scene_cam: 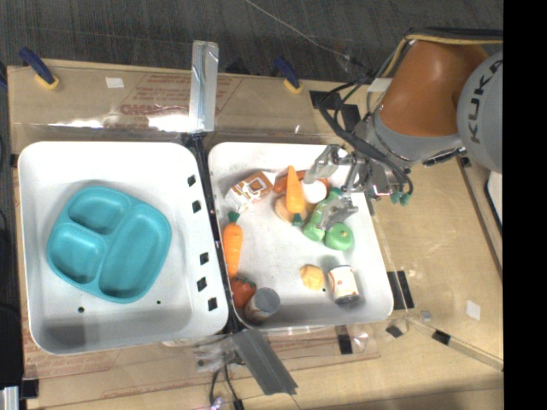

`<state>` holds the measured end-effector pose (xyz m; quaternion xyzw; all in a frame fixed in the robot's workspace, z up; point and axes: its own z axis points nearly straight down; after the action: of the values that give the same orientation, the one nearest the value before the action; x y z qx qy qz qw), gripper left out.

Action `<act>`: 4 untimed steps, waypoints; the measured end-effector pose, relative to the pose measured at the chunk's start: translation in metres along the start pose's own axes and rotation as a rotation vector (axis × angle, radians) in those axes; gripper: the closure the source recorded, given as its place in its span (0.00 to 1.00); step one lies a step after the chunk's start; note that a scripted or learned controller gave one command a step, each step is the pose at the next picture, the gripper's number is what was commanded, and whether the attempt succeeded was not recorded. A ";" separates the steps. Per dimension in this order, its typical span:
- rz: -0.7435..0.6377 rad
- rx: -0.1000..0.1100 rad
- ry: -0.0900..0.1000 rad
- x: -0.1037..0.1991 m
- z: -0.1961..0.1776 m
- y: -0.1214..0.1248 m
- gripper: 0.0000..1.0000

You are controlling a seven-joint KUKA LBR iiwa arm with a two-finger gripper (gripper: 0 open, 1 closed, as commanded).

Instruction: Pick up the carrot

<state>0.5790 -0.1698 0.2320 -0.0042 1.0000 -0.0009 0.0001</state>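
The left bin (34,178) holds a teal divided plate (108,242). It plays no part in this task.

The right bin (376,301) holds a crowd of toy items. A carrot (232,244) lies near the bin's left wall, long axis roughly up-down in the view, green top upward. Just below its tip sit a red item (242,289) and a grey can (266,301). Near the top centre stands a small orange-and-white carton (249,190). Beside it lies a second carrot-shaped orange piece (294,191), close to a green item (340,235). Lower down lie a yellow piece (312,276) and a small white can (344,284).

The gripper (338,182) hangs over the bin's upper right area, above the green item and near the second orange piece. Finger state: cannot be determined; the wrist and cabling clutter this area.

Risks, as judged from this layout:
- Two orange candidates exist. The gripper is near the upper one and well apart from the left one, so either could be taken.
- Tight packing around the upper piece may cause the fingers to strike or catch the green item instead.
- The left carrot lies near the wall; a finger may collide with the wall on descent.
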 end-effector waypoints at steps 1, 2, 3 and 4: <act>-0.014 -0.003 0.004 0.055 0.133 -0.024 0.00; 0.206 -0.003 -0.006 0.048 0.138 -0.038 0.00; 0.248 -0.004 0.003 0.102 0.141 0.025 0.00; 0.241 -0.003 0.001 0.100 0.131 0.025 1.00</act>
<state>0.4783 -0.1457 0.1012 0.1162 0.9932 0.0005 -0.0005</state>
